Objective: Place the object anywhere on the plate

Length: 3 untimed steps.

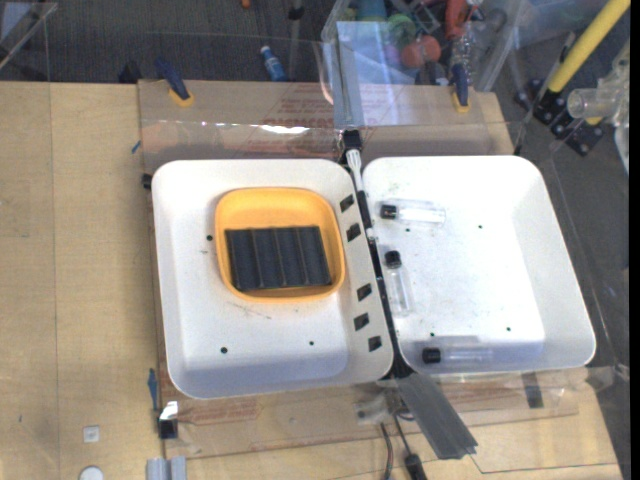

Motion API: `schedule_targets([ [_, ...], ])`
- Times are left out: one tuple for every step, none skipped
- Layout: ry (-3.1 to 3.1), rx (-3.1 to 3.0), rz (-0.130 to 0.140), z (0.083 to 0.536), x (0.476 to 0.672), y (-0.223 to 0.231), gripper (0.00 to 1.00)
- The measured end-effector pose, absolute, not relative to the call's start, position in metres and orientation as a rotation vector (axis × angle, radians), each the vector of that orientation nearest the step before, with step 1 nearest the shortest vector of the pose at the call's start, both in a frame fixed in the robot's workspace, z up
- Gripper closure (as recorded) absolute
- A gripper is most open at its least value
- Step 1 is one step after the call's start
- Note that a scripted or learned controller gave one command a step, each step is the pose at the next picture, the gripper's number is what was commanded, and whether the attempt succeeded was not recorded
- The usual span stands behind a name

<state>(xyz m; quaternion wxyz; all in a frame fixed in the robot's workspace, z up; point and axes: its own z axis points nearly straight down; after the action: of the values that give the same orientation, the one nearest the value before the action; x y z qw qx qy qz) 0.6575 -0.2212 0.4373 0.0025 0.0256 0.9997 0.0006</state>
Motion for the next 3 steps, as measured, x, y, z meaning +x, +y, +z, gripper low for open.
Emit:
schedule_targets([
  [3.106, -0.398, -0.002, 0.4372, 0.6663, -0.2209, 1.0],
  [2.943, -1.066, -0.004, 0.4372, 0.6681, -0.2214, 1.0],
  [2.661, -1.651, -0.004, 0.4367, 0.6681, -0.2212, 1.0],
])
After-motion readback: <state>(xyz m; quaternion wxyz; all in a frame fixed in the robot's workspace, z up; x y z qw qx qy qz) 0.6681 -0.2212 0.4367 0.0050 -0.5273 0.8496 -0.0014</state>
